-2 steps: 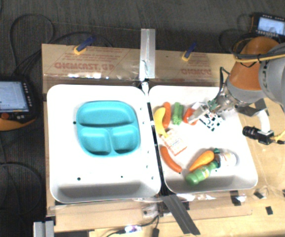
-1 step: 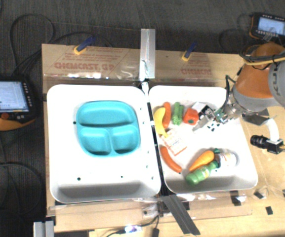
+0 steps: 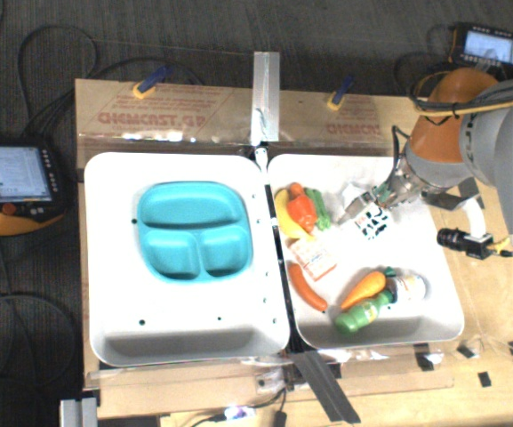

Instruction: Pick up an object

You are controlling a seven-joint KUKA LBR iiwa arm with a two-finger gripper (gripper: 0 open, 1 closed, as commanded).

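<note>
The right bin point(image 3: 434, 265) is entered by the end effector point(image 3: 369, 205), whose grip state cannot be told, with a black-and-white cube point(image 3: 374, 223) just below it. The red pepper point(image 3: 301, 212) lies to its left, the carrot point(image 3: 364, 289) further below. A vertical descent centred on one isolated object is advised.

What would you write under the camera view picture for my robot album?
The robot's pincer hovers over the right bin of toy food; a blue tray sits in the left bin.
</note>
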